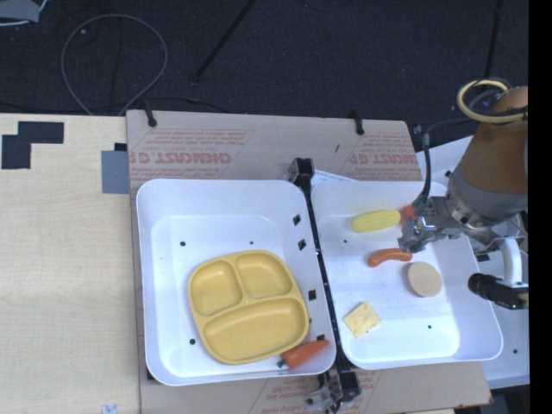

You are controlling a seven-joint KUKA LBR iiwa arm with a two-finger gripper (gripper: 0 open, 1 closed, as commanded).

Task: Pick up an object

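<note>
Two white bins (164, 231) are sitting side by side on cardboard sheet (259, 149). Wooden bench (60, 266) is extending left, grey patch (114, 171) lying near the cardboard's left edge. Black cables (112, 50) are looping over dark floor (345, 41) behind.

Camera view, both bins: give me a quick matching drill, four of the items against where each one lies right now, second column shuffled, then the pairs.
Things:
1. yellow divided plate
2. corn cob
3. cheese wedge
4. carrot

Places:
A. right bin, far side, just left of the gripper
B. left bin, near right corner, against the plate's edge
C. right bin, near left part
D. left bin, taking up its middle

Pairs: 1-D, 2-A, 3-C, 4-B
</note>
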